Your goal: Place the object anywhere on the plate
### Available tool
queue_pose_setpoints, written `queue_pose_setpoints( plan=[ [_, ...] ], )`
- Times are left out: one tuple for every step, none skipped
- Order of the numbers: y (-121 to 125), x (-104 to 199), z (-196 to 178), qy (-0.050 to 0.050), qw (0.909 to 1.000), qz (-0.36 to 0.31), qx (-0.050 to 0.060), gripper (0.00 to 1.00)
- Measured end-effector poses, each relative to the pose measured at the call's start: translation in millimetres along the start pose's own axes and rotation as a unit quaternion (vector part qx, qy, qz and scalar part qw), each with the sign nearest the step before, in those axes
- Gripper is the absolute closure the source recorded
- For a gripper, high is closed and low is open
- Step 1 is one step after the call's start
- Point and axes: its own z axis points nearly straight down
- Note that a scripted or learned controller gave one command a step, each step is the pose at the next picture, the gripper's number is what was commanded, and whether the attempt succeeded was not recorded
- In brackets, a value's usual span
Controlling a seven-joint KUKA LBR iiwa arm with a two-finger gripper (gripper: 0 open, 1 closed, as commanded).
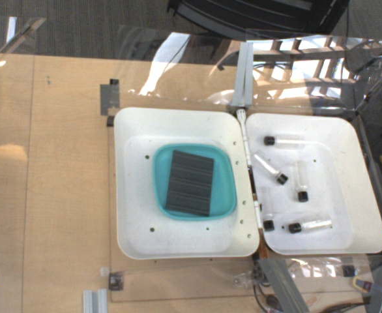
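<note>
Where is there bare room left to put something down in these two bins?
Left bin: only the white border around the teal plate, which the dark ridged block mostly covers. Right bin: crowded mid-floor with clear vials; its far-right side is bare.

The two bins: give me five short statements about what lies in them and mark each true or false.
1. A teal plate sits in the left bin. True.
2. A dark ribbed block lies on the plate. True.
3. The block lies in the right bin. False: it is on the plate in the left bin.
4. Several clear tubes with black caps lie scattered in the right bin. True.
5. The tubes are stacked on the plate. False: they lie on the floor of the right bin, apart from the plate.
</note>
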Motion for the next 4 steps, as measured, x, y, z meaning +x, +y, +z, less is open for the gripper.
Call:
queue_pose_setpoints(
  plan=[
    [0.0, 0.0, 0.0, 0.000, 1.0000, 0.000, 0.000, 0.00],
    [0.0, 0.0, 0.0, 0.000, 1.0000, 0.000, 0.000, 0.00],
    [0.0, 0.0, 0.0, 0.000, 1.0000, 0.000, 0.000, 0.00],
    [0.0, 0.0, 0.0, 0.000, 1.0000, 0.000, 0.000, 0.00]
  ],
)
